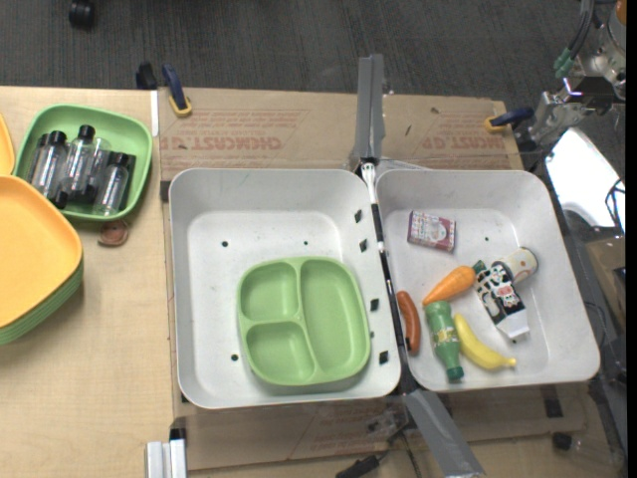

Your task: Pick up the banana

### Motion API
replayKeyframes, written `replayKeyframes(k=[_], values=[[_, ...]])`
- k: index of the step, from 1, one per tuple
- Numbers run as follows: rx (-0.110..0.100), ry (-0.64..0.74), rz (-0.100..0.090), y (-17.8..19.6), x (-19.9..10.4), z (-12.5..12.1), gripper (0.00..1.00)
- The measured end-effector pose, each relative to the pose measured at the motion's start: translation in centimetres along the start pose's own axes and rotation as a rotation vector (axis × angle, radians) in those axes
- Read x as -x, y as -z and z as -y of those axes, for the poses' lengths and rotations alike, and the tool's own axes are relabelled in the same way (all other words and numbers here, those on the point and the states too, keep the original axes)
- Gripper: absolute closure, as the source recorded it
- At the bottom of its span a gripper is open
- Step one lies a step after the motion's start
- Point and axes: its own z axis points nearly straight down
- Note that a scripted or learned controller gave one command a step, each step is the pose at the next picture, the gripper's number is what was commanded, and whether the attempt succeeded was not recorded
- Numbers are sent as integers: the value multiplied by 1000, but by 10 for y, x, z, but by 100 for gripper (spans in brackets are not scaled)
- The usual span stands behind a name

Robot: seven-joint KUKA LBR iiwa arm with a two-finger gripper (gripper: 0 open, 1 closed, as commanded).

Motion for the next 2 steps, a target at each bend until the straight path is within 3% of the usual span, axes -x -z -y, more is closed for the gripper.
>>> replayKeyframes(k=[1, 2], values=[[-2, 272, -2, -34, -55, -1, 100], [0, 539, -2, -105, -101, -2, 100]])
